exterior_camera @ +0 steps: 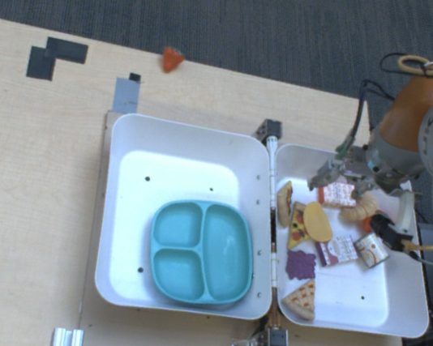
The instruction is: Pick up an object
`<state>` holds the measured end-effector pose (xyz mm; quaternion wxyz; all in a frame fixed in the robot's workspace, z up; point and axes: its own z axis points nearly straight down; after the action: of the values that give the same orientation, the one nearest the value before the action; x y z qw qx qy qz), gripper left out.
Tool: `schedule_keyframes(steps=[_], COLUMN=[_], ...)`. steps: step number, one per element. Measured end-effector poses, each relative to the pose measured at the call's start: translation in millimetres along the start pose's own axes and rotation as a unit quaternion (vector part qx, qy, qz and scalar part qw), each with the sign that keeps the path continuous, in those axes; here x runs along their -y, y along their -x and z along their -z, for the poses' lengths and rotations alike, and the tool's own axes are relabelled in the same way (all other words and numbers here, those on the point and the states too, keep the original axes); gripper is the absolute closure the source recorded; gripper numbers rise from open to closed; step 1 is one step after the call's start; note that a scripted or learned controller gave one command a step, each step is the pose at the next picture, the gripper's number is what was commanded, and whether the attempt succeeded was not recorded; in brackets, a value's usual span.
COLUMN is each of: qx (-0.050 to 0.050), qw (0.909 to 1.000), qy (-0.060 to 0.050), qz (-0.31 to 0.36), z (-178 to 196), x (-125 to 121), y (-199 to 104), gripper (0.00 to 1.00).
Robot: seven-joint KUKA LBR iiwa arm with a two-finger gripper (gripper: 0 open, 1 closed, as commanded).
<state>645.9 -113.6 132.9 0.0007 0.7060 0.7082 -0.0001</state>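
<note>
My gripper [340, 182] hangs over the far part of the right bin [407, 311], its fingers spread open. Just below it lies a red-and-white packet [336, 195], not gripped as far as I can see. Beside the packet sits a tan pastry-like piece [363, 207]. Nearer the front are a yellow oval piece [317, 223], a bun [284, 202] against the left wall, a pink-and-white packet [341, 250], a small box [371, 250], a purple piece [301, 264] and a pizza slice [301, 299].
The left bin [133, 154] holds a blue divided plate [202, 251]. A small orange thing [171, 59] lies on the bench beyond the bins. The front right of the right bin has bare floor.
</note>
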Motion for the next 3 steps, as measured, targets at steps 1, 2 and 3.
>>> schedule_keyframes(steps=[1, 2, 3], qx=[0.0, -0.001, -0.001], qw=[1.0, 0.9999, 1.0], qy=[0.007, 0.01, 0.009], qz=[0.0, 0.003, 0.003], z=[-42, -31, -31], x=[26, 24, 24], y=[-14, -16, -16], gripper=[0.0, 1.0, 0.0])
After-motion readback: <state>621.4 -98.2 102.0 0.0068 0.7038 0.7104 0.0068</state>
